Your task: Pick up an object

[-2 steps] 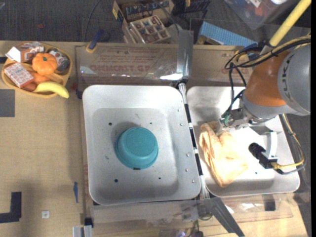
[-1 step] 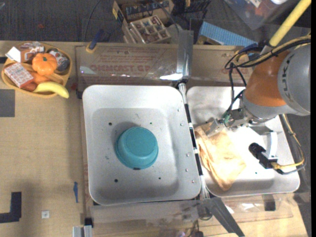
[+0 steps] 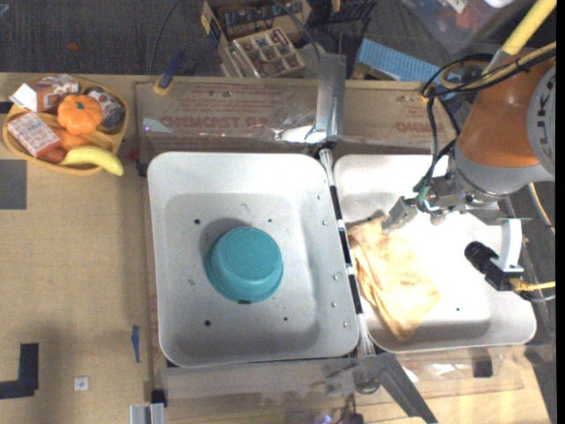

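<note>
1. Camera view, surface: a tan bench [image 3: 62,263] bearing 2 shallow white bins side by side, the left bin [image 3: 177,193] and the right bin [image 3: 512,325], their inner walls touching along a central seam.
2. Camera view, room: behind the bins a flat cardboard panel [image 3: 229,109] with a crinkled clear film over it; beyond that, dark floor holding a crate of small compartments [image 3: 265,47] and a blue corrugated sheet [image 3: 388,60].
3. My arm [image 3: 503,131], grey with an orange band, enters from the right, above the right bin.
4. My gripper [image 3: 399,212] sits low over the right bin's upper left part, its tip at the top edge of the cloth. I cannot tell whether my fingers are apart or together.
5. Task item, cloth [image 3: 393,272]: yellowish, stained, crumpled, lying along the right bin's left wall and running down toward its front.
6. Task item, teal bowl [image 3: 245,263]: upside down, near the centre of the left bin, well apart from my gripper.
7. Other items: a black cylindrical part [image 3: 487,261] with a cable, hanging beside my wrist over the right bin.
8. Far left corner of the bench: a yellow dish [image 3: 19,140] of toy food, including an orange pumpkin [image 3: 79,115] and a banana [image 3: 93,158].
</note>
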Robot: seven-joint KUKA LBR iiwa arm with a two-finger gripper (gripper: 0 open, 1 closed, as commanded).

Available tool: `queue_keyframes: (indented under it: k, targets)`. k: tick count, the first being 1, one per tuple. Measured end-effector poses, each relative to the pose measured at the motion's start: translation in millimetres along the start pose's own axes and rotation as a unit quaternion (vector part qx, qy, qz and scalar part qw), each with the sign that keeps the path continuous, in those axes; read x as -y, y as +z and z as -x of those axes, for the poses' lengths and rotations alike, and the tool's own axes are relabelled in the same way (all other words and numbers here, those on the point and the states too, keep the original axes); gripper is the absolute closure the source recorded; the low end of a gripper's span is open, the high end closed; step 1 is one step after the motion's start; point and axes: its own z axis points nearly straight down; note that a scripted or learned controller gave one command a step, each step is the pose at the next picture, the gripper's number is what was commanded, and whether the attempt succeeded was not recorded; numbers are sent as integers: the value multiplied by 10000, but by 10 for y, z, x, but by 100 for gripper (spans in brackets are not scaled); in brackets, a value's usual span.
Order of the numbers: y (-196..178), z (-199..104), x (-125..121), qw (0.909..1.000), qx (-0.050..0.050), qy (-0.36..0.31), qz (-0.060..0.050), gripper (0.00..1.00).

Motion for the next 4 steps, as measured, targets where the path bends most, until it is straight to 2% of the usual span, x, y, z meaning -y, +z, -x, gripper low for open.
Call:
queue_keyframes:
  k: [1,2,3,4]
  targets:
    - [944,321,-84,9980,8,-637,50,0]
    - [830,333,-94,9981,7,-618,77,100]
    - [830,336,-93,9981,8,-617,76,0]
    - [944,274,-427,9991,18,-411,44,0]
